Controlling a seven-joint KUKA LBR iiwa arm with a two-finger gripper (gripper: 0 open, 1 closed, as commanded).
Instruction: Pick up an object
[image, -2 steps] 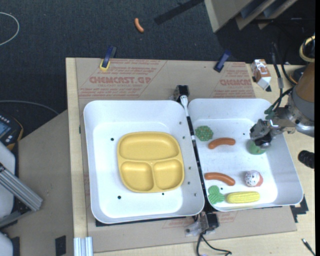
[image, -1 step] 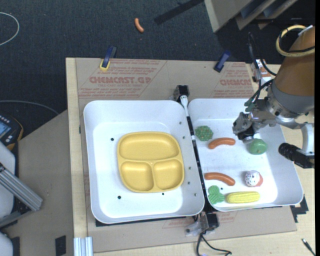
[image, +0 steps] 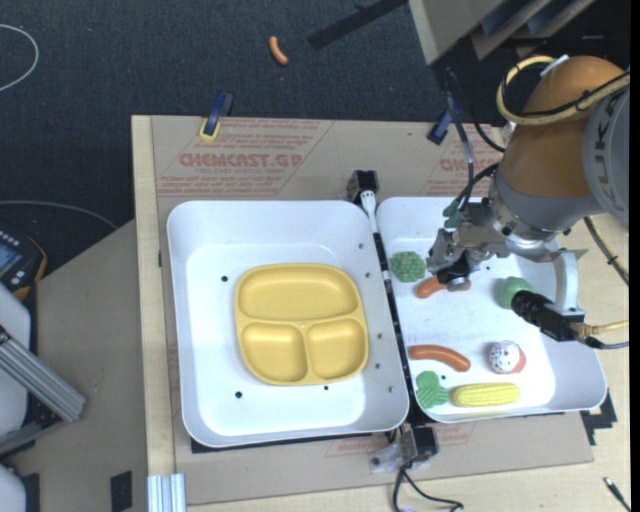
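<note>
My gripper (image: 452, 272) hangs low over the upper left part of the right bin (image: 560, 385). Just below and left of it lies a small orange sausage (image: 428, 289), very close to the gripper's tip; whether they touch is unclear. A green knobbly ball (image: 407, 266) rests to the gripper's left, by the bin's wall. Nothing is seen held in the gripper.
The right bin also holds a longer sausage (image: 440, 355), a white and red ball (image: 505, 357), a corn cob (image: 487, 395), a green leafy piece (image: 429, 388) and a green thing (image: 514, 290) right of the gripper. A yellow divided plate (image: 300, 322) lies in the left bin (image: 200, 300).
</note>
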